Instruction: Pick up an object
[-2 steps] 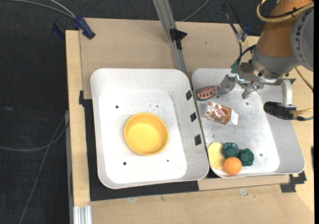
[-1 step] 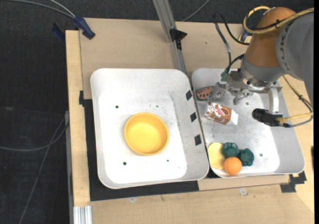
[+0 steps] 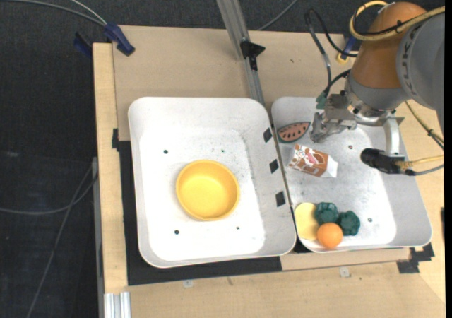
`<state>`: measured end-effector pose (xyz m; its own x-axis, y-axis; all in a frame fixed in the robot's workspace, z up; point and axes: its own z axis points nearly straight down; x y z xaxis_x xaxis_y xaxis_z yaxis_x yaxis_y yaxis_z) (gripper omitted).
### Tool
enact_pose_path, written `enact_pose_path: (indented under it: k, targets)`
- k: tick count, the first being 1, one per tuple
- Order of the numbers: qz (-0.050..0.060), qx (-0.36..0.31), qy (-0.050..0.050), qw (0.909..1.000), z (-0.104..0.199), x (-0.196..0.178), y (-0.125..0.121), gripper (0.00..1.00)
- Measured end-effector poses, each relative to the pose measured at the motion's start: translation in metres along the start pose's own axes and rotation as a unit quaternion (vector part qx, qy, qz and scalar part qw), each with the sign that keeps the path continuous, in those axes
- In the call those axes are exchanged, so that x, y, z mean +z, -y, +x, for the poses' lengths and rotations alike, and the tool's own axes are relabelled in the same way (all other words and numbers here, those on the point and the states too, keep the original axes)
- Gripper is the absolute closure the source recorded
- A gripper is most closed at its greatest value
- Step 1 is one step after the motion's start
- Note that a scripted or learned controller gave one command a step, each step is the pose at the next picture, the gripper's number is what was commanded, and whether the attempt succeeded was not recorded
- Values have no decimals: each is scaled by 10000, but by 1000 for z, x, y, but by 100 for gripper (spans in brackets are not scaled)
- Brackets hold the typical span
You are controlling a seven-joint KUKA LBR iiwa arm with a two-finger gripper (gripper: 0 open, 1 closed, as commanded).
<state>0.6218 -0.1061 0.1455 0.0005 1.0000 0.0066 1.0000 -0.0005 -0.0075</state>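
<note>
My jaws hover in the right bin, just above the small snack packet; whether they are parted, I cannot tell. Packet lies flat mid-bin, beside a watermelon slice toy. Likely light, crinkly, slippery; pinch across its short width.

Red-white carton flat mid right bin; watermelon slice nr top-left; orange, green toys btm-left.

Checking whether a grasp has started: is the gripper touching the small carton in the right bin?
Apart. The camera view shows bare bin floor between the gripper and the carton.
</note>
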Motion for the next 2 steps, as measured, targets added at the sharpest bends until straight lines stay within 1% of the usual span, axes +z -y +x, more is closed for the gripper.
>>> enact_pose_path:
  k: [1,2]
  targets:
    - [-79,-4,36,10000,-5,-48,-5,100]
    - [-92,-10,31,10000,0,-116,-3,100]
